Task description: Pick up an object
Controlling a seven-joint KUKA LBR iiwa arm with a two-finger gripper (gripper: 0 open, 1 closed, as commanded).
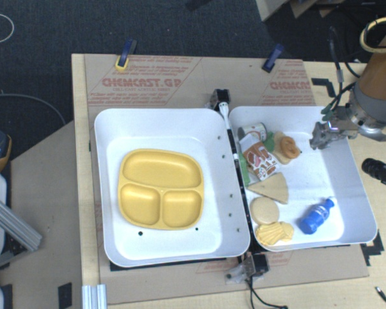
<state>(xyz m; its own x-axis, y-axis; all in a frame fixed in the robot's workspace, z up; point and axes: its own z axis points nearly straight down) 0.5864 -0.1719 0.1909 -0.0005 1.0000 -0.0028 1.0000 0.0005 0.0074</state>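
1. The arm is cut off at the right edge; its end effector hovers at the right bin's far right side, too small to tell whether it is released or clenched.
2. Below it lie a glossy blue bottle, a tan wedge and a ridged yellow piece.
3. A smooth yellow compartment tray sits in the left bin.

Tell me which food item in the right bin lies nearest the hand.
The small brown donut at the bin's upper middle, just left of the hand. The wedge, round cookie and yellow chips lie lower down.
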